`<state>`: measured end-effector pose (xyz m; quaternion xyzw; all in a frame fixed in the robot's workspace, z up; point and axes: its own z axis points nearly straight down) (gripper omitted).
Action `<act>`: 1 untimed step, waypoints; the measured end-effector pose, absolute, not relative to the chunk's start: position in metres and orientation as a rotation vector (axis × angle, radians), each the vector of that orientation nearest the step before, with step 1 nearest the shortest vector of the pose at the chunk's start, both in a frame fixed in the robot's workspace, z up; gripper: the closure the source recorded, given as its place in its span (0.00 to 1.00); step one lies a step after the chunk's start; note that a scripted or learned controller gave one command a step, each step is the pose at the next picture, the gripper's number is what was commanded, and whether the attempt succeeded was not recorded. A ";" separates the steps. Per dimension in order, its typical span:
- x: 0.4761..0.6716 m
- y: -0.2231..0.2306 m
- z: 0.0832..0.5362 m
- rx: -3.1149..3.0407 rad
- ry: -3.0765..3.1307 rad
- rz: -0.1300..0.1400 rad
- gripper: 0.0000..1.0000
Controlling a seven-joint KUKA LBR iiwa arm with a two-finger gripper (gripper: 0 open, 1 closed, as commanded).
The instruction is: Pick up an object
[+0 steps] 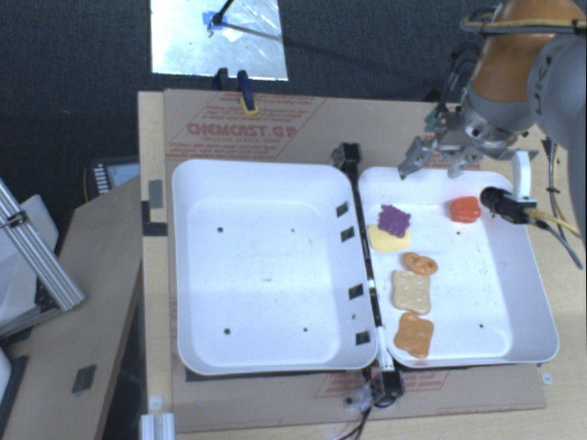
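Two white bins; right bin (527, 310) with five toy foods: purple grapes (394, 218), yellow piece (387, 239), pretzel (420, 264), toast (412, 291), orange piece (465, 209). Gripper (431, 159) at far rim of right bin, fingers spread, pinching nothing.

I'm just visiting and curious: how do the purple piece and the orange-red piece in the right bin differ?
The purple piece has a jagged outline and overlaps a yellow piece; the orange-red piece is rounder and lies alone. The purple one is near the bin's left wall, the orange-red one further right. Both are small and lie in the right bin.

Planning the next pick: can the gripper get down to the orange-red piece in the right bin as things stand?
Probably yes. The orange-red piece lies alone on bare floor in the right bin, apart from the purple piece, and the gripper hovers nearby above the far rim.
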<state>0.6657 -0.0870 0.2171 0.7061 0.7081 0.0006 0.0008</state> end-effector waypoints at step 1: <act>0.640 -0.093 0.346 2.212 2.215 0.012 0.00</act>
